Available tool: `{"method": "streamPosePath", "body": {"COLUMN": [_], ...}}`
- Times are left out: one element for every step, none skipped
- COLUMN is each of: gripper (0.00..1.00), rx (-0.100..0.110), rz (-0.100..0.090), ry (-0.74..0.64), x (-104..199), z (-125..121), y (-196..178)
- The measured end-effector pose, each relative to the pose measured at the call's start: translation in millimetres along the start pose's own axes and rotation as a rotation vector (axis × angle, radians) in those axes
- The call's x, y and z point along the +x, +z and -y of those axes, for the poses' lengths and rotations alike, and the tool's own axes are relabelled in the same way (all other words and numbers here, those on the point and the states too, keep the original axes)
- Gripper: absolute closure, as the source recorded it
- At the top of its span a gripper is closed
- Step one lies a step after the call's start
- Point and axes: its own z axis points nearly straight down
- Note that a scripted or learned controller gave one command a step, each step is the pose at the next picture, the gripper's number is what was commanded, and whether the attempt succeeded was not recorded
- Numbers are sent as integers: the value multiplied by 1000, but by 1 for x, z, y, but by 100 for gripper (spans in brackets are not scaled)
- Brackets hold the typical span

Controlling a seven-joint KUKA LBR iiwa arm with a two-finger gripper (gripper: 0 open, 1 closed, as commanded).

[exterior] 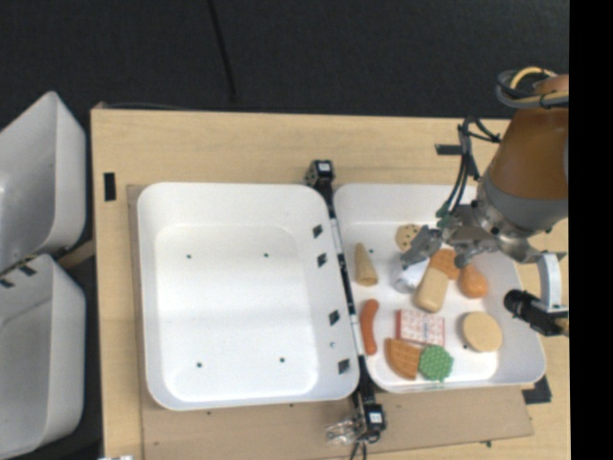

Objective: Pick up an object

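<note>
Camera view, from above at a slant: I see the bench [115, 257] carrying two shallow white bins side by side. The left bin [153, 286] shows bare white floor. The right bin [378, 204] holds all the objects I could go for.

My arm [527, 161] reaches in from the right, its orange band just above the wrist, and the gripper [426, 247] sits low over the upper middle of the right bin. I cannot tell from this angle how it is set, or whether anything is caught in it; the hardware blurs into the items under it.

Right at the gripper tip lies a small white and bluish object [410, 276], touching or nearly touching it. A speckled cookie [408, 235] lies just beside the gripper on its upper left. A tan bread-like piece [432, 290] lies tilted just below the gripper, and an orange lump [472, 282] sits beside that to the right.

Further left, near the divider, a pale cone-shaped item [366, 265] stands apart from the cluster, with an orange-red sausage [369, 326] below it. Along the bin's lower part I see a pink-and-white checked square [420, 328], an orange wedge [403, 357], a green ridged item [436, 363] touching the wedge, and a round beige disc [480, 333].
</note>
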Motion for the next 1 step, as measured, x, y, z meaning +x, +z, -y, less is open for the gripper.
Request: {"method": "streamPosePath", "body": {"gripper": [0], "rx": [9], "rz": [5], "ry": [13], "x": [-69], "z": [38], "y": [73]}}
